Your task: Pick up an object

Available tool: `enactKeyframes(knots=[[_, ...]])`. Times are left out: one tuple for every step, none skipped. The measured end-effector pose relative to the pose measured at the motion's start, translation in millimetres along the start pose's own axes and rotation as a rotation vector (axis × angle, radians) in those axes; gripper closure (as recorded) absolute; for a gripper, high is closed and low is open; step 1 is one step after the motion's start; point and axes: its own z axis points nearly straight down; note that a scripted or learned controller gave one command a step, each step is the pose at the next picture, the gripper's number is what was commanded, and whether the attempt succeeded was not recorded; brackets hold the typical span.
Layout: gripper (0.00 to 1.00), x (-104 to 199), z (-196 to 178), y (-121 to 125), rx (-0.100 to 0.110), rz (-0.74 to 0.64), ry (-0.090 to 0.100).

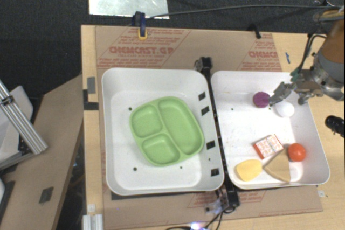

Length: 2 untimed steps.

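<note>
My gripper (291,93) hangs spread and holding nothing over the right bin (323,169), between the purple ball (261,98) and the white ball (284,110), probably because either suits a pick.

Glossy green plastic tray (166,131), matt white bins (156,79), cardboard-look bench (178,46)

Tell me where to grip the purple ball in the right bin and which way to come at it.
Grip the purple ball across its middle, coming straight down. It is round, so any pair of opposite sides should serve. It lies clear of the bin wall, but the white ball and the gripper sit close on its right, so setting the fingers along the far-near line probably avoids bumping the white ball.
</note>
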Motion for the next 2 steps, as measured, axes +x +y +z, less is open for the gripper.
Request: enactKeyframes(knots=[[0.0,0.1,-5.1,2.2,-0.01,-0.002,-0.002],[0.0,6.9,39.6,-1.3,-0.006,-0.001,-0.001]])
